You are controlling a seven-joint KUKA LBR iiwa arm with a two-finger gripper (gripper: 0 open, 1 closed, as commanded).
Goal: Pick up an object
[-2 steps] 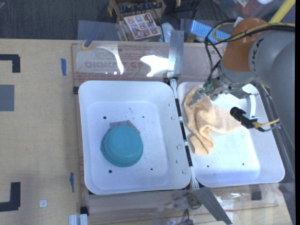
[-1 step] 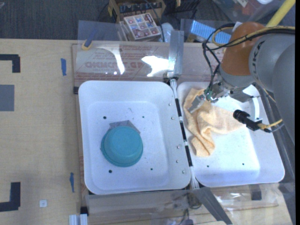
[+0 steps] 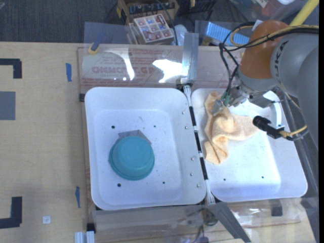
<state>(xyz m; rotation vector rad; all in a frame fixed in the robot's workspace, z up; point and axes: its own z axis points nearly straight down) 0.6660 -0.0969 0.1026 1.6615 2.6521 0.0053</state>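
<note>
Arm: the grey arm (image 3: 298, 59) with its orange band (image 3: 260, 49) comes in from 3 o'clock and bends down over the right bin.
Gripper: the gripper (image 3: 225, 101) sits at the upper left part of the right bin, right on the top edge of the cloth; whether it grips the cloth I cannot tell.
Cloth: a crumpled pale orange cloth (image 3: 223, 130) lies in the right bin (image 3: 263, 181), along its 9 o'clock side, running from near the gripper down toward the bin's middle.
Bowl: a round teal bowl (image 3: 132, 157) rests in the left bin (image 3: 101, 105), toward 7 o'clock of that bin's floor, with a small grey scrap (image 3: 132, 133) touching it at its 12 o'clock edge.
Bins: the two white bins stand side by side, touching along the middle seam.
Bench: the wooden bench top (image 3: 40, 151) stretches out at 9 o'clock of the bins.
</note>
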